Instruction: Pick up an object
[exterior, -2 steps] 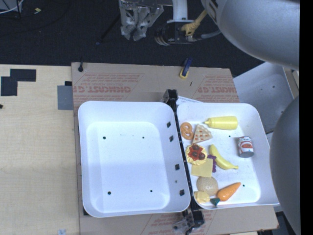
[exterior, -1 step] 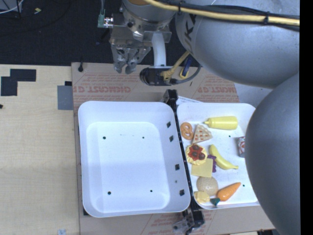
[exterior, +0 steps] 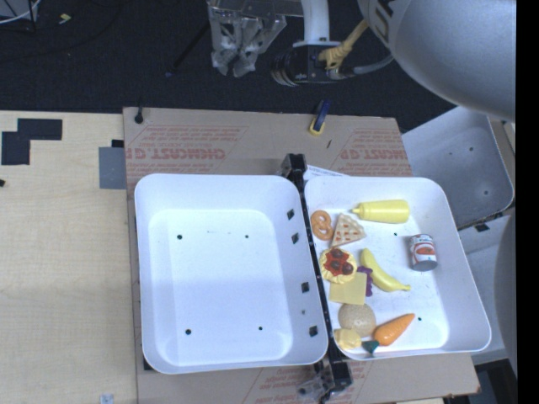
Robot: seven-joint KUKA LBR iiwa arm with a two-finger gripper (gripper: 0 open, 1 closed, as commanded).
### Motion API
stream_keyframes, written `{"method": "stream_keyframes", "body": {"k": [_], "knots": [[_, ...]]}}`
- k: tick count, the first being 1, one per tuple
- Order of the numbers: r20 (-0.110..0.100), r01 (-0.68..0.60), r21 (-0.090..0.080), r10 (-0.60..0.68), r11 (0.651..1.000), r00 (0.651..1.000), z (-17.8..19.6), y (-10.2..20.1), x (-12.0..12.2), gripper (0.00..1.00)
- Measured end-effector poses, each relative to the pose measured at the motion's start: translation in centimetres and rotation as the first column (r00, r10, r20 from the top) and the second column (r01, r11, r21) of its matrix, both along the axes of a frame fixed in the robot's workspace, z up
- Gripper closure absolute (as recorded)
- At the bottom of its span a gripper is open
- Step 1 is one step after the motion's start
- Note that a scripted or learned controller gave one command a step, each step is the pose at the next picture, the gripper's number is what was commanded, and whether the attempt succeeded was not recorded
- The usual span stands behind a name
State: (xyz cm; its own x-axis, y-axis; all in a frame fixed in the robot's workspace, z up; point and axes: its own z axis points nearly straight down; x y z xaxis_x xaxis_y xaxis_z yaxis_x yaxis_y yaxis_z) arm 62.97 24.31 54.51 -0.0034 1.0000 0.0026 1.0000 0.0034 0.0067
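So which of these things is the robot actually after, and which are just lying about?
For the job: the gripper; in the right bin, yellow bottle, can, banana, carrot, pretzel.
Lying about: left bin, cardboard sheet, small blue and yellow thing on it.

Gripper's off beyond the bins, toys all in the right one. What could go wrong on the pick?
The gripper may land in the crowd by the inner wall of the right bin: banana, cheese slice and beige ball touch, so it could grab two or strike the wall. The carrot may roll.
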Motion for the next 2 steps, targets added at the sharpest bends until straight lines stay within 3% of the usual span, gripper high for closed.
{"method": "stream_keyframes", "body": {"k": [1,2], "knots": [[-0.022,0.006,-0.009,-0.006,1.000,1.000,-11.2,-0.2,-0.5,1.00],[0.000,0.001,0.000,-0.001,1.000,1.000,0.0,0.0,-1.3,1.00]]}}
